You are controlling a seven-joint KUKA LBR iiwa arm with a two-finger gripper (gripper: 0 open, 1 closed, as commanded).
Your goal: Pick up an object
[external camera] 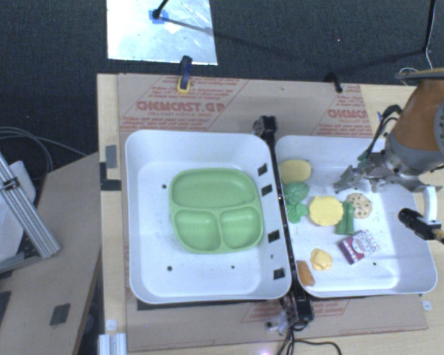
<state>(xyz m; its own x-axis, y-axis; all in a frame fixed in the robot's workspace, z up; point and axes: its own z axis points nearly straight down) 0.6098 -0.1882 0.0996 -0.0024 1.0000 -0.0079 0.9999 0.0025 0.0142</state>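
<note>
Right bin [411, 268], objects clustered toward its left half. From my remote seat I log: cookie [361, 205] with dark chips, closest to the gripper [347, 183], just below and right of its tip. A green stick [347, 219] touches the cookie's left side, standing roughly upright in the view. Yellow round disc [325, 211] sits just left of the stick. Green leafy piece [296, 202] lies left of the disc, against the bin's left wall. Yellow oval piece [294, 170] is above that, near the top-left corner. Maroon packet [359, 246] lies below the stick, tilted. Small yellow lump [320, 259] is left of the packet; an orange piece [305, 273] lies at the bin's lower-left edge.

The gripper hangs over the bin's upper middle, nothing visibly in it. I cannot tell whether the claw is released or clenched.

Left bin [144, 268] carries a green divided tray [214, 207], three compartments.
</note>
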